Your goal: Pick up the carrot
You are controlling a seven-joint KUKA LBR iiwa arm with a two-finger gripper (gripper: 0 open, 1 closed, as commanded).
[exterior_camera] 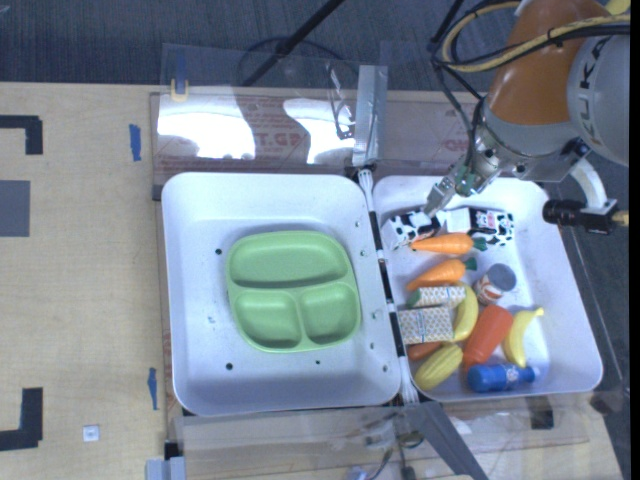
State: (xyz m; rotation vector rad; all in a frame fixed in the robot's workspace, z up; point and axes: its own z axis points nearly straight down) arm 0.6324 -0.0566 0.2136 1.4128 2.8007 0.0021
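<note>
A: So where is the carrot (444, 244) lying?

B: In the right bin (570, 268), up near its back left part, on top of the heap of toy food. Its long axis runs roughly left to right, thick end to the left and green top to the right.

A: And the pincer (443, 196)?

B: Hanging just behind and above the carrot, near its middle, tilted down from the right. The carrot lies a short way toward the front of the table (80, 268) from the tip.

A: Open or closed?

B: I cannot tell; the tip is too small and blurred. Nothing is seen in it.

A: Anything crowding it?

B: A second carrot (440, 271) lies just in front, so I'd judge a drop straight across the long axis is safest
</note>
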